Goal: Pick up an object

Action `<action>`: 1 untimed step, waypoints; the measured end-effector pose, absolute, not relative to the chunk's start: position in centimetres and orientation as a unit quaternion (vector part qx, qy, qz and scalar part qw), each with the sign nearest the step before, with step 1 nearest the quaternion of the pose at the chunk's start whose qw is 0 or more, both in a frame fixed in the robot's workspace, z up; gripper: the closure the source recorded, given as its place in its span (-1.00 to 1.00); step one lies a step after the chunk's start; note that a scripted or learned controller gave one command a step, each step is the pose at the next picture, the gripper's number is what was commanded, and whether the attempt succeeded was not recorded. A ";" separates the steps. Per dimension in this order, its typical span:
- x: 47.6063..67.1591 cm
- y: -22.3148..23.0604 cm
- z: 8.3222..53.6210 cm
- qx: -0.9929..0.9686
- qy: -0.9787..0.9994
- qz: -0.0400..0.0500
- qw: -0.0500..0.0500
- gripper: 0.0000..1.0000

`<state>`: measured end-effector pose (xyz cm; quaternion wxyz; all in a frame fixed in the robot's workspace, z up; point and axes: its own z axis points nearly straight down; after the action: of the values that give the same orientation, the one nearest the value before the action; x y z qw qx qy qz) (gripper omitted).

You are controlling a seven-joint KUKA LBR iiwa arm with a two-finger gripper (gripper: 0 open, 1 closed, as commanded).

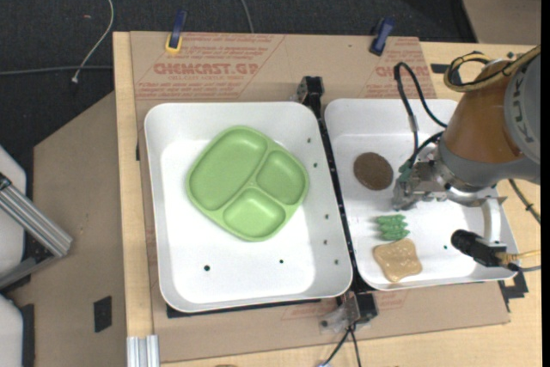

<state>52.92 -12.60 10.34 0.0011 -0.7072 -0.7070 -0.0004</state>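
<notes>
We find the gripper [406,195] low in the right bin [430,112], between brown disc [373,170] and green piece [392,226], apparently positioned for picking; finger state: we cannot tell.

One fixed camera, high above the bench [258,56], looking down aslant over both bins [172,271], moderately near.

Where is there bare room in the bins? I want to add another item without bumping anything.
The left bin has bare floor around the green divided plate, widest along its front edge. The right bin is crowded: brown disc, small green piece and tan toast sit close to the claw. Its far-left corner is bare.
</notes>
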 end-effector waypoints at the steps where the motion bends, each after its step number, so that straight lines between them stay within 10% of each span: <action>1: 52.9 -12.3 16.7 -0.707 -0.708 -0.002 -0.002 1.00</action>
<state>52.87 -12.33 16.69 -0.0024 -0.7067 -0.7075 -0.0017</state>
